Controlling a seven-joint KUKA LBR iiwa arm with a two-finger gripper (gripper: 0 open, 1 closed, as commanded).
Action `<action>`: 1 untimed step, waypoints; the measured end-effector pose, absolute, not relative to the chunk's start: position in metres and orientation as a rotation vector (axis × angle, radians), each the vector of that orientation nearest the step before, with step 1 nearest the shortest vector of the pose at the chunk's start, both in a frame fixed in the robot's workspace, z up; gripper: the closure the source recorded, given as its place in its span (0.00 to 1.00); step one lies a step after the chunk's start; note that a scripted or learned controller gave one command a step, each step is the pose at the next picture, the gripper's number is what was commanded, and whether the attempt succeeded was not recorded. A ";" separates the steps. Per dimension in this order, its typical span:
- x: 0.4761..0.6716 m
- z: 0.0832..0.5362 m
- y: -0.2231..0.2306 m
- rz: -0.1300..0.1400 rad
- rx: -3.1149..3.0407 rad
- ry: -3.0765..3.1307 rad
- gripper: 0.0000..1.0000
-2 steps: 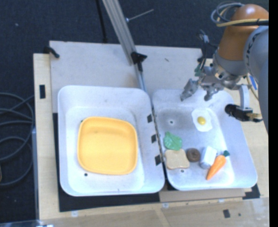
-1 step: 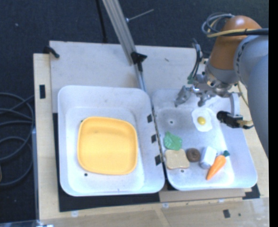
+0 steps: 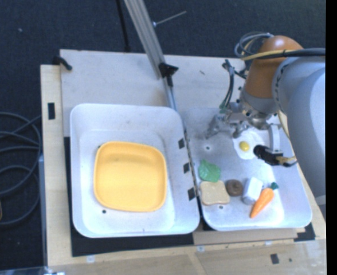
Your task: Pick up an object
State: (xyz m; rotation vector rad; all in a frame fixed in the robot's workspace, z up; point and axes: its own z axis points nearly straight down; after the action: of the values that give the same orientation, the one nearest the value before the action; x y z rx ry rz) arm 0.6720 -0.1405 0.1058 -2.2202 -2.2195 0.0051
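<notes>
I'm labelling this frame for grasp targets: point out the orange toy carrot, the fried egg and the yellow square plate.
orange toy carrot (image 3: 262, 201), camera view, mid-body
fried egg (image 3: 245, 147), camera view, yolk
yellow square plate (image 3: 130, 176), camera view, centre

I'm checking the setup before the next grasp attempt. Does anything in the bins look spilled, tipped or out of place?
Nothing stands out. The yellow plate lies flat in the left bin. In the right bin, the carrot, toast, fried egg and green leaf lie loose, none over the rim.
</notes>
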 end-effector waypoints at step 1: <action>0.674 0.120 -0.141 -0.001 -2.224 -2.223 1.00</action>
State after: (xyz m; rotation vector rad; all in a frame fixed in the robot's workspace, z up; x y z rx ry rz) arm 0.6736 -0.1412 0.1198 -2.2239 -2.2228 -0.0013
